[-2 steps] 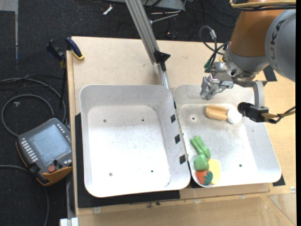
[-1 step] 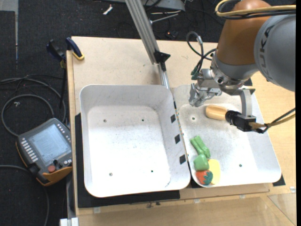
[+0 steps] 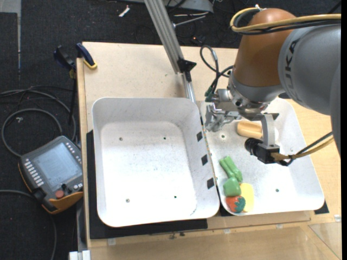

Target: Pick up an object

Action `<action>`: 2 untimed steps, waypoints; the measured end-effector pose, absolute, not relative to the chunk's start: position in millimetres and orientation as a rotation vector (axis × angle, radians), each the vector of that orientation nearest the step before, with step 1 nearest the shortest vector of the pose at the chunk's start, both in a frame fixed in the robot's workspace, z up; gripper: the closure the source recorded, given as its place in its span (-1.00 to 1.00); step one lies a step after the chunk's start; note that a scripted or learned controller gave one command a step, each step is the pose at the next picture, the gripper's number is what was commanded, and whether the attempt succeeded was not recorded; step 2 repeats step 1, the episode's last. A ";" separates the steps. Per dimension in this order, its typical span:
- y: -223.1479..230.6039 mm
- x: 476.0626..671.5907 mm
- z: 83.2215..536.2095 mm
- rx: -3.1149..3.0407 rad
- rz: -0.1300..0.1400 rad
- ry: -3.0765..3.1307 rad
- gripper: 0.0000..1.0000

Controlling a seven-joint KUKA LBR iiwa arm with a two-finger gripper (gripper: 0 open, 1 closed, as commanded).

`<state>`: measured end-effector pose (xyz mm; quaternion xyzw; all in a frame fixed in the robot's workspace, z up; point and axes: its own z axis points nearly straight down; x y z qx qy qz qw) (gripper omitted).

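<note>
Your end effector (image 3: 215,115) hovers at the right bin's (image 3: 303,161) upper left; whether it is grasping, you cannot tell. The tan block (image 3: 248,128) lies just right, long axis sideways.

— What do we see in the right bin (image 3: 303,177)?

— A green piece (image 3: 231,169) lying slantwise near its left wall, with a yellow and red-orange toy (image 3: 239,199) touching it at the near corner. A tan block (image 3: 249,129) lies farther back.

— And the arm?

— We see the gripper (image 3: 217,115) low over the bin's far left corner, just beside the tan block. The left bin (image 3: 108,118) sits alongside.
</note>
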<state>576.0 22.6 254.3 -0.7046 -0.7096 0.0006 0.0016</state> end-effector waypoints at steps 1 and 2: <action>78.7 556.8 250.1 -2.209 0.001 -2.229 1.00; 78.7 556.8 250.1 -2.209 0.001 -2.229 1.00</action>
